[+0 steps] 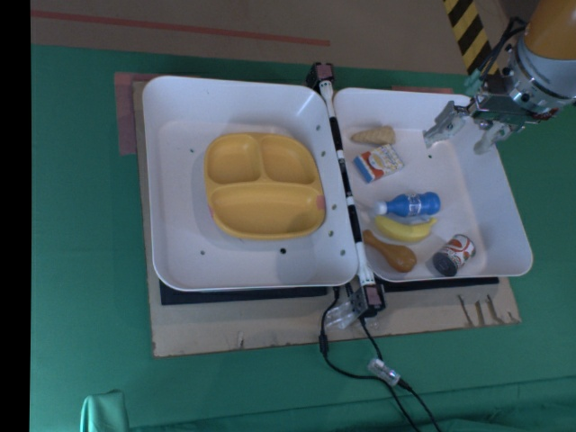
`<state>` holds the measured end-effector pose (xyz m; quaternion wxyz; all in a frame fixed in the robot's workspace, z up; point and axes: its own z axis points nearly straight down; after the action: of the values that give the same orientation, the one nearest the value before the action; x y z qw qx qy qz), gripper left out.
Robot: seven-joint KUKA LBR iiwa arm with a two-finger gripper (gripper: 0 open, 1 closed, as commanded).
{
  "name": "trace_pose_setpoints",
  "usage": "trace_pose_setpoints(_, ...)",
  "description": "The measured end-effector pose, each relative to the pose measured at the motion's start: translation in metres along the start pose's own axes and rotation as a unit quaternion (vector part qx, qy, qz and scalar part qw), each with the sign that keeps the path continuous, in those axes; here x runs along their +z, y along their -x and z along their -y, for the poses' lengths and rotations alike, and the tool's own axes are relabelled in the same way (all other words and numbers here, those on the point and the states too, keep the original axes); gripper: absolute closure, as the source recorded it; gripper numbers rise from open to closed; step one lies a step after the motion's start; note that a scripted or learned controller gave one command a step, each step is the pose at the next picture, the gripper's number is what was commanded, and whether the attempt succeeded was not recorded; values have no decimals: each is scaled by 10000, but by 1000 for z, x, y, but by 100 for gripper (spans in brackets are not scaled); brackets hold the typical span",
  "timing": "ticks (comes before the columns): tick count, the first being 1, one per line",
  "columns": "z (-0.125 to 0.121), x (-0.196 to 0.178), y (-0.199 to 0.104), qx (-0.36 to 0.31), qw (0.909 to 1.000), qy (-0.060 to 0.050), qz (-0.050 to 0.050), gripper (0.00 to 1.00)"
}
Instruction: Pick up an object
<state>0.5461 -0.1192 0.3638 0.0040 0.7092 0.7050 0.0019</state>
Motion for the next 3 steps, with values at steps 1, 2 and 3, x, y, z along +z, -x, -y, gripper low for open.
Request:
trace_pose_setpoints(1, 65, 52, 16, 5, 10000, -11, 3, 0)
trace_pose_setpoints(2, 67, 101, 27, 9, 10000, -23, 0, 0)
trace_pose_setpoints(3, 71, 159, 34, 10, 9999, 100, 14, 0)
